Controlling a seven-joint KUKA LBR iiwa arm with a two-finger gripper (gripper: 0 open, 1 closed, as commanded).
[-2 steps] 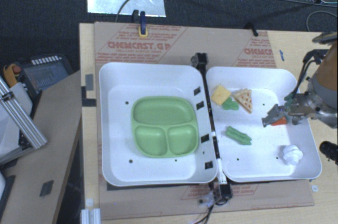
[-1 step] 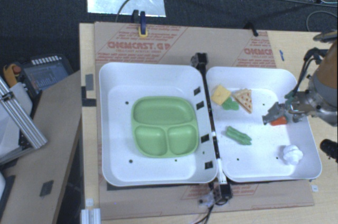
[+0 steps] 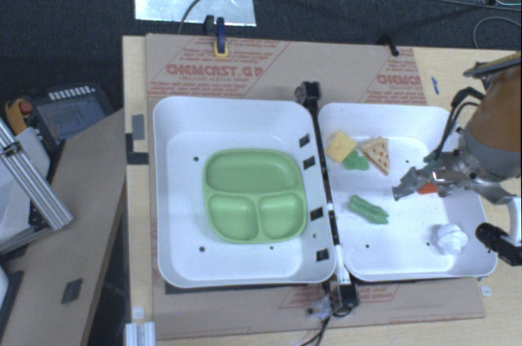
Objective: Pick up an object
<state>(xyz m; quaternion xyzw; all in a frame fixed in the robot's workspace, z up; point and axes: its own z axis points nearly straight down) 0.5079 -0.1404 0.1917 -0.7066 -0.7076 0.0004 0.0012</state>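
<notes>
Several small toys lie in the right white bin (image 3: 383, 267); an orange-red piece (image 3: 426, 188) near its right edge sits at the gripper (image 3: 412, 188), jaw state untellable. Light, rigid plastic is judged, best pinched across its narrow sides.

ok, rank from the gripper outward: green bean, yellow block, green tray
1. Green bean: nearest the gripper, just to its lower left, right bin.
2. Yellow block: farther up-left, same bin.
3. Green tray: farthest, in the left bin.
</notes>
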